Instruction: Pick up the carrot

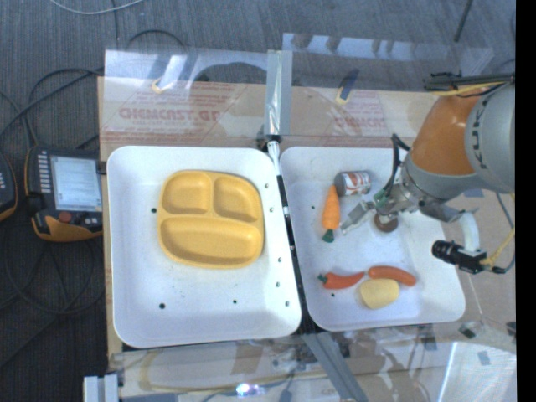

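The carrot [332,209] lies in the right bin [435,304] near its left wall. It is orange, stands almost upright in the view, and has a small green stub at its near end. My gripper [357,217] hangs low over the bin just to the right of the carrot, pointing left and toward the carrot's near end. Nothing shows in its grasp. The grey arm with its orange band [444,141] reaches in from the right.
A small silver can [353,182] lies just behind the gripper. Near the front of the right bin lie a red chili [343,280], an orange-red sausage-like piece [392,275] and a yellow potato-like lump [379,293]. The left bin [134,300] holds a yellow divided plate [211,218].
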`<state>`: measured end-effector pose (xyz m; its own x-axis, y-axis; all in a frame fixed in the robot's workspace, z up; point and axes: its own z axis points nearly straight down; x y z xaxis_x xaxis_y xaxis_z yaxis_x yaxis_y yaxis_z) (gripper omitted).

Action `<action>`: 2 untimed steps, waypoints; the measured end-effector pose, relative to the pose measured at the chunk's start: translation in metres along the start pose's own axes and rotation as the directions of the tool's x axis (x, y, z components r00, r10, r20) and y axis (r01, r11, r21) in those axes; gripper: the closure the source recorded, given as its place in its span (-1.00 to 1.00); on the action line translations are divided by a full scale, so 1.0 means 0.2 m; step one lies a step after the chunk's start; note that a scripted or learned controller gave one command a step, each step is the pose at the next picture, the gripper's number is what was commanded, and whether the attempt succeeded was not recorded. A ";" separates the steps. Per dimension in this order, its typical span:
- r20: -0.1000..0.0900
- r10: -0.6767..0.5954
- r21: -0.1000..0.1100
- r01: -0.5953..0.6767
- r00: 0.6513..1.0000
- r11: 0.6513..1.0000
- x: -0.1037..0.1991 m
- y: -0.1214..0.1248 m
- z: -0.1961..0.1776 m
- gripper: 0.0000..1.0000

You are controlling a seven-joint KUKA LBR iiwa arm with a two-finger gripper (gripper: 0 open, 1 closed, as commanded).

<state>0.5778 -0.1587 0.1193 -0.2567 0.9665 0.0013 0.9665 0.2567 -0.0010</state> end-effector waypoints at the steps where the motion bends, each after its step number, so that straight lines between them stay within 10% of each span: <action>1: 0.013 -0.392 -0.008 0.392 0.920 0.920 0.17 0.19 0.14 -1.00; 2: 0.015 -0.391 -0.015 0.391 0.920 0.920 0.17 0.21 0.08 1.00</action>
<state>0.6090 -0.1156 0.1026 -0.6142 0.7891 -0.0138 0.7889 0.6143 0.0141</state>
